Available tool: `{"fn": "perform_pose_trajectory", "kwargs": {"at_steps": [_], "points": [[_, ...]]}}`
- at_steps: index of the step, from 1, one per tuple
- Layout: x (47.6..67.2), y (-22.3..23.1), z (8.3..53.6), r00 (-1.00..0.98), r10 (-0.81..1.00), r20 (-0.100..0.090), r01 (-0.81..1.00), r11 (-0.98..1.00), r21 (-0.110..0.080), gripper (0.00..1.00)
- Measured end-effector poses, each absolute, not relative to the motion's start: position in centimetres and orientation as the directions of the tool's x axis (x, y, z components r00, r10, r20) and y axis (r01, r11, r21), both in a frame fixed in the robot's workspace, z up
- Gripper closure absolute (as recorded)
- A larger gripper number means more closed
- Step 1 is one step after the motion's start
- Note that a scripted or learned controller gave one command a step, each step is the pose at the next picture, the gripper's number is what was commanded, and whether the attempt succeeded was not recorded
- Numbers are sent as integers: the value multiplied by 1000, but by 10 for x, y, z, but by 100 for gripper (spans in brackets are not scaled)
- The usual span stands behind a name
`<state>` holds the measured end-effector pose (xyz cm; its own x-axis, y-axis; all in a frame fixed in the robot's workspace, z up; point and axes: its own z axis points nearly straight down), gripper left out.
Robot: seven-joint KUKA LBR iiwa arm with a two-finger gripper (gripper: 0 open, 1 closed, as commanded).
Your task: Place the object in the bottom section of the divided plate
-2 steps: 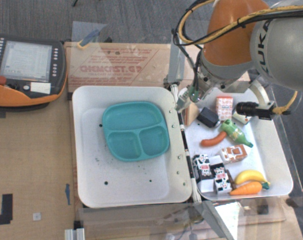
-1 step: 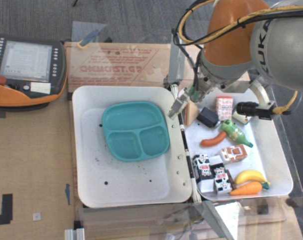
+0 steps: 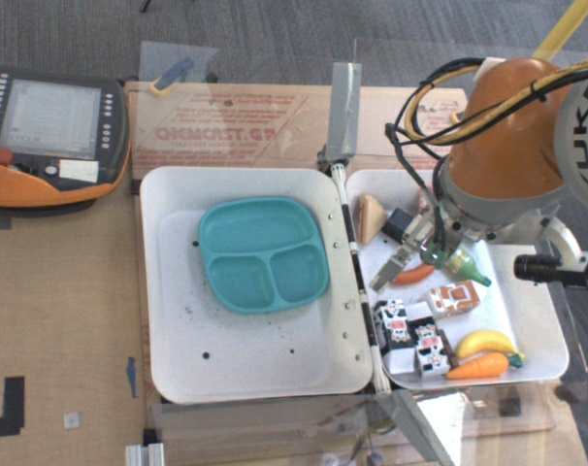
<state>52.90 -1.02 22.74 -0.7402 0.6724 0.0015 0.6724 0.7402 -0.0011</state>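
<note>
Hand (image 3: 408,249) apparently touches smooth tapered carrot (image 3: 413,274).

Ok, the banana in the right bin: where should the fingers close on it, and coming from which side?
Probably the thick middle of the banana, coming straight down, fingers closing across its short width. It lies flat, curved, long axis roughly left-right. The carrot lies right below it, so the lower finger has little room; the upper side looks freer.

Divided plate (image 3: 263,255) sits alone in left bin (image 3: 168,289), open access; right bin (image 3: 546,348) crowded w/ toys, arm (image 3: 512,134) overhead.
</note>
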Motion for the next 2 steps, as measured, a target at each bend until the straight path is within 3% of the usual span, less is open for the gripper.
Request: {"fn": "perform_pose_trajectory", "kwargs": {"at_steps": [1, 2], "points": [[568, 84, 182, -628, 779, 0, 779, 628, 0, 0], [585, 98, 119, -827, 562, -8, 562, 827, 6, 0]]}}
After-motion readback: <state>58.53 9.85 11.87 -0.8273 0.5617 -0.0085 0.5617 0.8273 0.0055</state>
